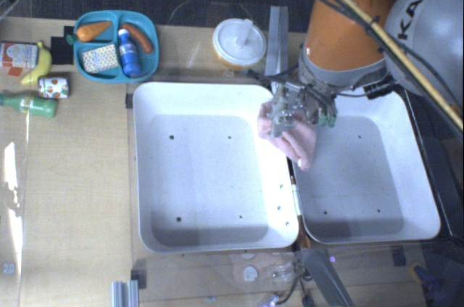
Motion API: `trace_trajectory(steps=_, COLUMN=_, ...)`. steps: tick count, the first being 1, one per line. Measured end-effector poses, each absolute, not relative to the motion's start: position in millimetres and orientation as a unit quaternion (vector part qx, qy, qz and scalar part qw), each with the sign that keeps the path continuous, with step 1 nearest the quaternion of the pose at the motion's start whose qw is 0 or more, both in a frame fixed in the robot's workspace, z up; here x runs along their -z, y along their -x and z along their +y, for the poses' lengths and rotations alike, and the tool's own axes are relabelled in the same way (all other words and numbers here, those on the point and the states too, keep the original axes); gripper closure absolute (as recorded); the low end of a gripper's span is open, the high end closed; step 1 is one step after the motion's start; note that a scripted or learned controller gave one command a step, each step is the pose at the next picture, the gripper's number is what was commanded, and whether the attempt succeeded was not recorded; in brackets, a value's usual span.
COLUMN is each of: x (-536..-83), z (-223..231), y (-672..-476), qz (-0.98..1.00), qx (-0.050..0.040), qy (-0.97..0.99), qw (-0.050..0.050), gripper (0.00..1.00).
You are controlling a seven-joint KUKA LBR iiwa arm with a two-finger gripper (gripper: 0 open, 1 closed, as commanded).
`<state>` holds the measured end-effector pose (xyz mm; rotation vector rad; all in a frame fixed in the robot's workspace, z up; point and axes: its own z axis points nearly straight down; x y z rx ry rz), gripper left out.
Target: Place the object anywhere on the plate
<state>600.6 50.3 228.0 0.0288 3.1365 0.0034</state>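
A soft pink object [296, 141] hangs over the seam between the two white bins. My gripper [284, 117] sits right on top of it, with the fingers closed on its upper end, so the object dangles below them. The arm's orange band [346, 8] rises behind the gripper at the upper right. The plate [150, 31] is a blue sectioned dish on the bench at the far upper left, well away from the gripper. It holds an orange carrot toy [94, 30], a blue bottle [129, 55] and other small toy foods.
The left bin [203, 168] and right bin [370, 182] fill the bench's middle. A white lidded cup [239, 42] stands behind the left bin. A banana [40, 64], a small can [53, 87] and a green bottle [29, 105] lie at the far left.
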Motion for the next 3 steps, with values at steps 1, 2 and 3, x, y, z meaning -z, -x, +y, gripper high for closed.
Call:
trace_trajectory(steps=1, x=-237, z=92, y=-574.5, qz=1.0, qx=-0.0011, qy=0.001, qw=0.002, gripper=1.0)
trace_trajectory(steps=2, x=-230, z=136, y=-548.5, qz=1.0, qx=-0.0011, qy=0.001, qw=0.001, gripper=1.0)
trace_trajectory(steps=3, x=-230, z=135, y=-548.7, qz=1.0, qx=-0.0012, qy=0.001, qw=0.002, gripper=0.0)
